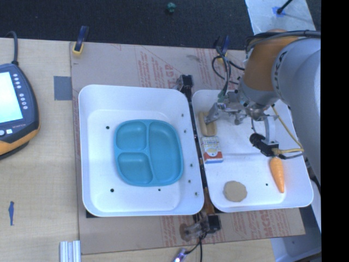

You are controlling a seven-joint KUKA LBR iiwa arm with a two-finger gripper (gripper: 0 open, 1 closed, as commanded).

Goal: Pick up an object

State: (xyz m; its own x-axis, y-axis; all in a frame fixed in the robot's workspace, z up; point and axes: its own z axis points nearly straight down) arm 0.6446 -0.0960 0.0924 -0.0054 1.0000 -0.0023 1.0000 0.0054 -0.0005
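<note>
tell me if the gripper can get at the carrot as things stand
Probably yes. The carrot lies bare near the right bin's edge with nothing on it, and the gripper is already over that bin.

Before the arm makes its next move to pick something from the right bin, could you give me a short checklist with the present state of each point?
1. End effector is over the right bin, near its upper left corner: ok.
2. A target lies close below it, the tan stick-shaped piece by the bin's left wall: ok.
3. Whether the end effector is open or shut: cannot tell, the wrist hides it.
4. Small carton lies apart from the tan piece, just below it: ok.
5. Carrot and round cookie lie away from the arm's path: ok.
6. Blue divided plate sits alone in the left bin: ok.
</note>
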